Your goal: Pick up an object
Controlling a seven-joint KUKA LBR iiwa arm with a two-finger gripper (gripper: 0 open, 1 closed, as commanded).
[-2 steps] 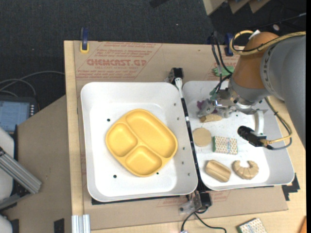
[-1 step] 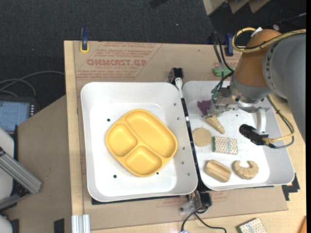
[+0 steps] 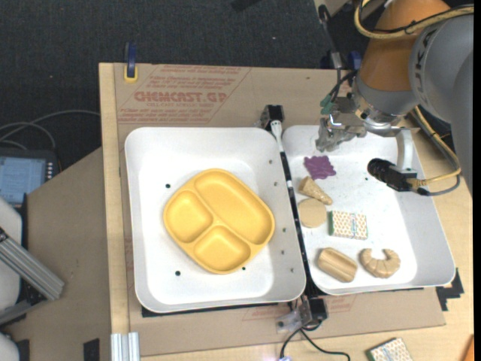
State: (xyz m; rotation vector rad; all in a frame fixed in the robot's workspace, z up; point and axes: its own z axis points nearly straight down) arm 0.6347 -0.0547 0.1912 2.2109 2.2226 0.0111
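On the surface (image 3: 113, 201) I see the hand (image 3: 328, 135) hovering in the right bin (image 3: 428, 224) just above the purple grapes (image 3: 320, 166), fingers' state unclear to me.

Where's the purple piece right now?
In the camera view, the purple piece lies in the right bin, near its upper left, just below the gripper and above the cone-shaped piece.

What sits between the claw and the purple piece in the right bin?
Nothing visible. The claw hangs at the far end of the right bin, just above the purple piece, with bare white floor between them. The cone-shaped piece lies beyond it, nearer the camera.
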